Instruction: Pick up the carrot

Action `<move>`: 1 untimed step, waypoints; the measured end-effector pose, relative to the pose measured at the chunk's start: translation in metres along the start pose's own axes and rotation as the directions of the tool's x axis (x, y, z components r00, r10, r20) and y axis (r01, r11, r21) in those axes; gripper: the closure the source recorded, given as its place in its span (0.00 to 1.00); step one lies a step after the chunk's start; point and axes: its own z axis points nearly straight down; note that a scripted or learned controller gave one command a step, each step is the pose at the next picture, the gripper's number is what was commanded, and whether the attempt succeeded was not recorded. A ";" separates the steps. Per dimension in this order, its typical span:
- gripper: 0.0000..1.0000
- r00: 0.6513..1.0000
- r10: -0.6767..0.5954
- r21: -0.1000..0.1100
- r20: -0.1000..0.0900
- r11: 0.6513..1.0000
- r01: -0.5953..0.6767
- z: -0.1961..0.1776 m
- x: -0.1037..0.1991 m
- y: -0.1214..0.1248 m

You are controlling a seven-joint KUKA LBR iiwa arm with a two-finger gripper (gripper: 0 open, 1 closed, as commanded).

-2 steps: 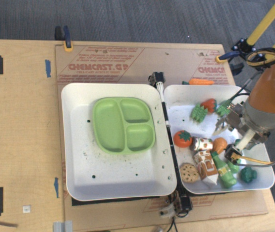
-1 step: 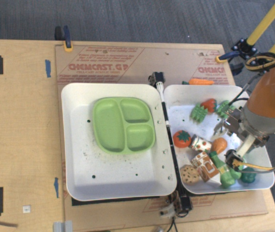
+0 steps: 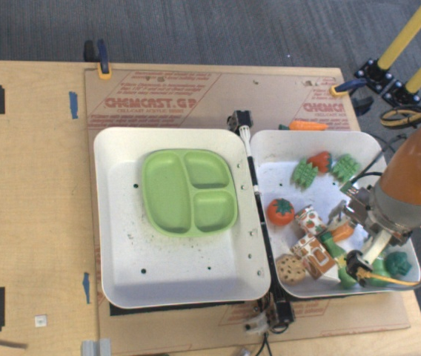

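Several toys crowded the carrot [image 3: 339,233] at lower right; the hand [image 3: 353,225], grip unreadable, risked snagging a neighbour.

matt green plastic tray [image 3: 167,199]; smooth white bins [image 3: 114,221]

Two white bins on a board-covered bench

The left bin [image 3: 114,221] holds a green divided plate [image 3: 188,191]. The right bin [image 3: 284,150] holds a tomato [image 3: 281,211], a cookie [image 3: 290,268], two green leafy toys [image 3: 305,173], a small red piece [image 3: 319,161] and a dark green toy [image 3: 399,262]. Yellow clamps [image 3: 410,32] stand beyond.
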 end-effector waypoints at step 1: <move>0.00 0.969 -0.245 -0.010 -0.002 0.969 0.245 0.000 -0.013 0.001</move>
